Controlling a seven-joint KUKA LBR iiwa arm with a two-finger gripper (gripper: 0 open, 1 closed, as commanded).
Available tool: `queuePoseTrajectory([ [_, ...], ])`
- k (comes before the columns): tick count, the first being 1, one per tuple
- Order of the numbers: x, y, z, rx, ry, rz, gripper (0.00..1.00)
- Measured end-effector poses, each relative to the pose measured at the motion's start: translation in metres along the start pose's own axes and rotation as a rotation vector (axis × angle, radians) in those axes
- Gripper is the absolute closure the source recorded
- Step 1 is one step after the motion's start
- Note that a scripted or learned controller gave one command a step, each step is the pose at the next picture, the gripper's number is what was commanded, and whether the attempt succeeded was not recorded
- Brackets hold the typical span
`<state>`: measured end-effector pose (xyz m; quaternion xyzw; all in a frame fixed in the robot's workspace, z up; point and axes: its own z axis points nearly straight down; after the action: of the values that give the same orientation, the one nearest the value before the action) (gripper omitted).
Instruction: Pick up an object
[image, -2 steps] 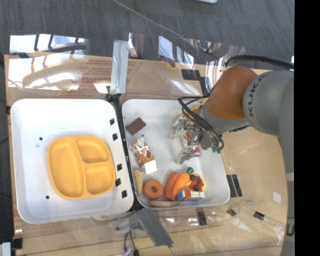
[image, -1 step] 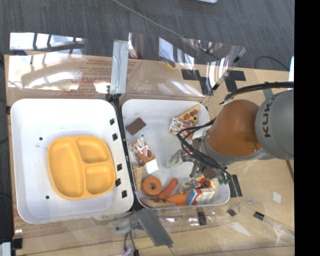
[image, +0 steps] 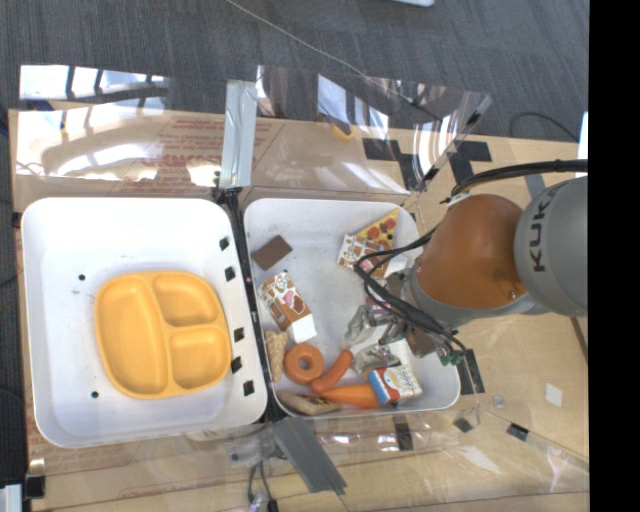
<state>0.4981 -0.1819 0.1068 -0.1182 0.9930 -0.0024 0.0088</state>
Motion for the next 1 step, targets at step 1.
queuePoseTrajectory([
  [1, -0.0252, 0.0283, -0.1286, 0.001, 0.001, 0.043, 1.00],
])
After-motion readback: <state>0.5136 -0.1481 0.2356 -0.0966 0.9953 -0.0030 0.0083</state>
